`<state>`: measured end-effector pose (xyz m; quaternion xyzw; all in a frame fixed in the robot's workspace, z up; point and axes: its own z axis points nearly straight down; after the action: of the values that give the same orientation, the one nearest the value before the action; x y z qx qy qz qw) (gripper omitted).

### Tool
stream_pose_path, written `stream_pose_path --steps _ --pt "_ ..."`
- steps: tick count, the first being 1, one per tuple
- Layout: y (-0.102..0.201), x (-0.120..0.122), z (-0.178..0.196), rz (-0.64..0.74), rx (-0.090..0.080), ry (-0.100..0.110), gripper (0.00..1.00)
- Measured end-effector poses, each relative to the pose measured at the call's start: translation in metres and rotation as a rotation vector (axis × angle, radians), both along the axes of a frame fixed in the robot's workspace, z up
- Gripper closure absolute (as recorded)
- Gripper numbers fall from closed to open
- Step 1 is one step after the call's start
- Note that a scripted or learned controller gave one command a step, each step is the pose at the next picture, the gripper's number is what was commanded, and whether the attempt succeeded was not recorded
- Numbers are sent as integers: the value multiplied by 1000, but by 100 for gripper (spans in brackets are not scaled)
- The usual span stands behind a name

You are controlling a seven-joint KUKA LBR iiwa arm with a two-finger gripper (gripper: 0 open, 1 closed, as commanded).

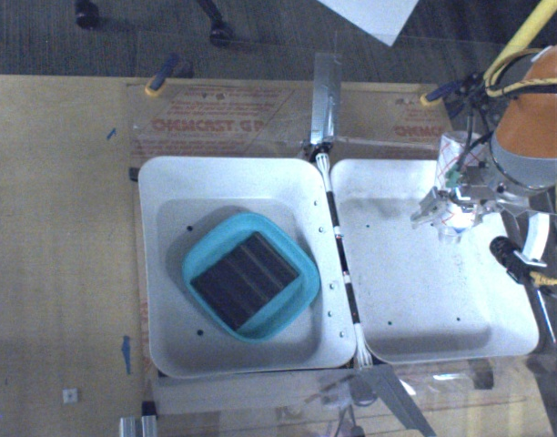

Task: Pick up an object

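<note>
A teal square dish (251,276) with a dark ridged inside lies tilted in the middle of the left bin (160,189). My gripper (445,217) hangs over the far right part of the right bin (424,335), well away from the dish and on the other side of the divider. Its metal fingers (425,211) stand apart, open, with nothing between them. The grey arm with its orange band (529,126) comes in from the right edge.
A metal divider strip (338,244) runs between the two bins. Cables and a yellow hose (524,35) hang by the arm at the top right. Wooden bench surface (60,244) stretches left of the bins.
</note>
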<state>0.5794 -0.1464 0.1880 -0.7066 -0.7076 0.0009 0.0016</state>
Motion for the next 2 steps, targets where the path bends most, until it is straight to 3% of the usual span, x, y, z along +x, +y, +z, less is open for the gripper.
stream_pose_path --steps 1,2 --pt "-45 79 -50 148 -3 -6 0" --pt "-60 89 -90 209 11 6 0"
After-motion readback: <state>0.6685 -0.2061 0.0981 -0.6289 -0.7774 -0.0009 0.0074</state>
